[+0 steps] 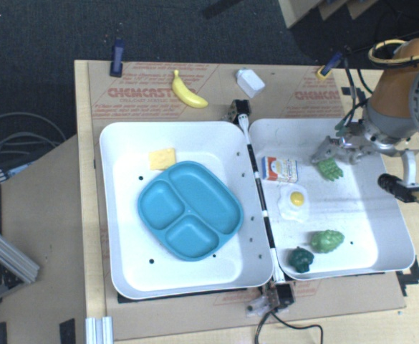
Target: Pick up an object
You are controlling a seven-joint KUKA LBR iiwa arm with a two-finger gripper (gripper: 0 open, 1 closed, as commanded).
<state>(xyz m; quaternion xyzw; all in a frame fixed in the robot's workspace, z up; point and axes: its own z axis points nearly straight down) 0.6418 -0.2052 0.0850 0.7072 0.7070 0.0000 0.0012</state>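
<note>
Claw point(332, 156) low over green toy point(329, 169), right bin point(388, 221).

A small green leafy toy point(330, 169) lies in the right bin's point(381, 213) upper part.

Two white bins point(116, 213); one blue tray point(188, 210); one banana point(186, 92); three green items point(329, 169).

The gripper point(336, 151) is positioned in the right bin point(381, 213), directly above a small green object point(330, 169). The same bin contains a fried-egg toy point(294, 201), a light green item point(326, 241) and a dark green item point(300, 259). The left bin point(123, 213) contains a blue divided plate point(188, 209).
</note>
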